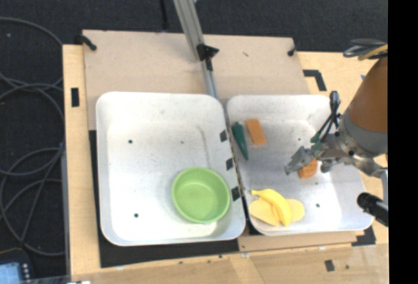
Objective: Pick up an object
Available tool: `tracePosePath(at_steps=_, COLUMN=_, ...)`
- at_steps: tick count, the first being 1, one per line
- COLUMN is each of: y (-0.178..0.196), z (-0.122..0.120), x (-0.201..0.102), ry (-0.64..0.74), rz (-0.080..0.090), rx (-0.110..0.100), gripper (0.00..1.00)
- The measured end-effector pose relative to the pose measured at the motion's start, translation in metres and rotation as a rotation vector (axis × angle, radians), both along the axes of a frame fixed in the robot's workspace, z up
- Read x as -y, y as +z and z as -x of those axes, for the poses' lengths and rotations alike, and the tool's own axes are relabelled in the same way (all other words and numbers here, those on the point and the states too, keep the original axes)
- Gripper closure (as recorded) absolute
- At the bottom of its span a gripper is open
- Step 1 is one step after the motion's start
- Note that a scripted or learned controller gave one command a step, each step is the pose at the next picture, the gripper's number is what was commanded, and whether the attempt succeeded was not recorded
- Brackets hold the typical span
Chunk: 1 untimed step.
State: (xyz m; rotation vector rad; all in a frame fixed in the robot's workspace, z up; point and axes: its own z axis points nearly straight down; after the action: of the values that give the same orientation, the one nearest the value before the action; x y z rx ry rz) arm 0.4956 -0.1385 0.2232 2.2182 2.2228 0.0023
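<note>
A pale wooden bench [163, 67] stands on dark carpet, with black cables [26, 139] looping over the floor at the left and a slanted aluminium rail [186, 8] crossing the bench's far side. Two shallow white plastic bins sit side by side on it. The left white bin [130, 139] holds a round light-green plastic bowl [200, 194] near its front right corner. The right white bin [281, 113] holds a dark green oblong piece [240, 140] against its left wall, an orange rectangular block [255, 132] just beside that, and a yellow banana-shaped toy [277, 208] at the front. The grey two-finger gripper [305, 164] reaches low into the right bin, its fingers closed around a small orange object [308, 170] near the bin's middle
</note>
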Motion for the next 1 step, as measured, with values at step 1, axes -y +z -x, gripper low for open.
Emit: tracePosePath(at_steps=1, y=0.0000, z=0.0000, x=0.0002, ry=-0.002, rz=0.000, rx=0.000, gripper=0.00)
